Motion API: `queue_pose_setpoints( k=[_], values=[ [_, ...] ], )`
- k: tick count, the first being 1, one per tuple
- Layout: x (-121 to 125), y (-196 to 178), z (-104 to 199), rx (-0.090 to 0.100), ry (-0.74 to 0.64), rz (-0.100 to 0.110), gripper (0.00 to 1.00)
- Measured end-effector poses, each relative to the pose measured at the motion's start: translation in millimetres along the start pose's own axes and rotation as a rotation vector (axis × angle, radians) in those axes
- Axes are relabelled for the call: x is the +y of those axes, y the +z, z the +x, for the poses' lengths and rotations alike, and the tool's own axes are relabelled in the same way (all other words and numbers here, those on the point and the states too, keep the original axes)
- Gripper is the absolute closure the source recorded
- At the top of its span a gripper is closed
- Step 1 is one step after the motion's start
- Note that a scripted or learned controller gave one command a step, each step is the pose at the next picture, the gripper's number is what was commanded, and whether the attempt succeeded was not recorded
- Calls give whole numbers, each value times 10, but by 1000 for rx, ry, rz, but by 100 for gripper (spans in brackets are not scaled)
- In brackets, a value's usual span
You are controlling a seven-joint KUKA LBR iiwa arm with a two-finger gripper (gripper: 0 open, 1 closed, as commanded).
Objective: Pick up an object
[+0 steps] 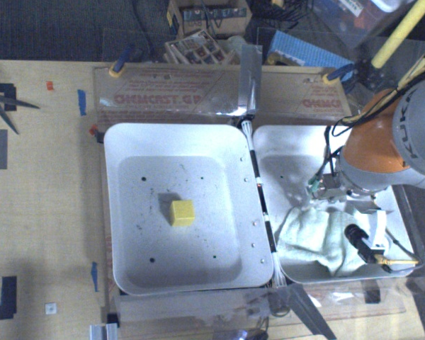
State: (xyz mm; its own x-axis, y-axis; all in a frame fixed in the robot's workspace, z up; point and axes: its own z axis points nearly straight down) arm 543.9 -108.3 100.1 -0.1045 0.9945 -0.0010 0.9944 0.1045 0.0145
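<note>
Yellow block (183, 212) alone in the left bin (127, 147); my gripper (326, 191) is over the cloth (310, 234) in the right bin (283, 146).

From the left: the bare wooden bench (42, 190), then the left bin, smooth white plastic with rounded corners and a speckled flat floor. The block, a small hard-edged cube, sits near the middle of that floor, well apart from every wall, with open room on all sides. The two bins touch along their inner rims. In the right bin a pale, soft cloth lies crumpled in folds across the near half, pressed against the near wall. My grey arm with its orange band (372, 147) reaches in from the right over this bin, and my gripper hangs at the cloth's upper edge. I cannot tell whether the gripper is apart or together.
</note>
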Motion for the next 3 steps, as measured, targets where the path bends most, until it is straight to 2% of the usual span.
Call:
queue_pose_setpoints(
  k=[1, 2, 3],
  values=[
    [-189, -196, -443, -3, 276, 12, 100],
    [814, -416, -307, -4, 545, 15, 100],
    [1016, -79, -122, -7, 985, 15, 100]
  ],
)
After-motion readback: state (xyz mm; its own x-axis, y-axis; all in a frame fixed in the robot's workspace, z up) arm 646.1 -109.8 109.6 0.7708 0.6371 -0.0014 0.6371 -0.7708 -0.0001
